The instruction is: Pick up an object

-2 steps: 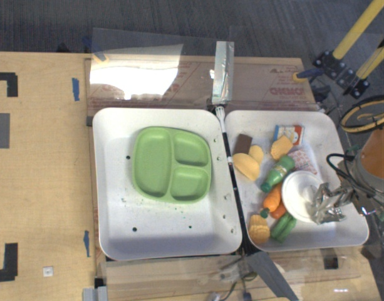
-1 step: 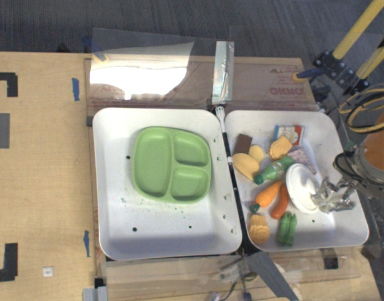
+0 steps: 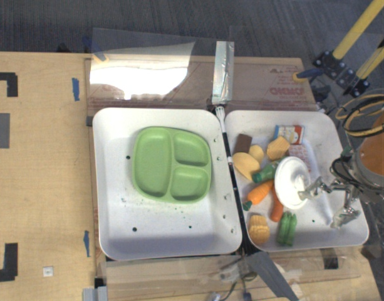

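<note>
Here the step looks like the approach — nothing is lifted yet. The grey arm's two-finger metal gripper (image 3: pixel 332 200) hangs low over the right side of the right-hand shallow white bin (image 3: pixel 358 234), its fingers spread apart with nothing between them. The candidates lie just beside it to the left: a round white plastic plate (image 3: pixel 290 182), an orange toy carrot (image 3: pixel 259 193), a green toy pepper (image 3: pixel 287 227). The left bin holds a green divided tray (image 3: pixel 171 163). Next, I judge, it must shift left over one piece, descend and close.
</note>
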Motion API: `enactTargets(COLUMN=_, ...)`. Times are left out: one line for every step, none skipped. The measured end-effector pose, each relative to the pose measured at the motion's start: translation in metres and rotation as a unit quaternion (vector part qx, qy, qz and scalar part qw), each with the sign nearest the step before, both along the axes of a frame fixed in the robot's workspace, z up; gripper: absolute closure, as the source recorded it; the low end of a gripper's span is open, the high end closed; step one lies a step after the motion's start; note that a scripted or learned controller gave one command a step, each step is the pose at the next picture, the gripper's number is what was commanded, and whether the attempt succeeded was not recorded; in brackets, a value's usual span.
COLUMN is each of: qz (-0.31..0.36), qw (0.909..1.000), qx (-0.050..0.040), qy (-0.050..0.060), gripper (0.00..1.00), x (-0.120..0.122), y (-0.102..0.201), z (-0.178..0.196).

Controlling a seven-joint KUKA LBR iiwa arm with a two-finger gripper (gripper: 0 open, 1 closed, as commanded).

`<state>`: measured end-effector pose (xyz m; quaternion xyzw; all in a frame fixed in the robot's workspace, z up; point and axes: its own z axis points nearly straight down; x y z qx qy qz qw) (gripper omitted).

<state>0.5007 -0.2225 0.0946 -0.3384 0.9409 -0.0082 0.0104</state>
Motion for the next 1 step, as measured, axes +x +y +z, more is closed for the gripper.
enactTargets(qz=-0.178, qw=0.9840, qx=0.0073, qy=0.008, gripper=0.00, x=-0.0066, y=0.0696, z=0.0057)
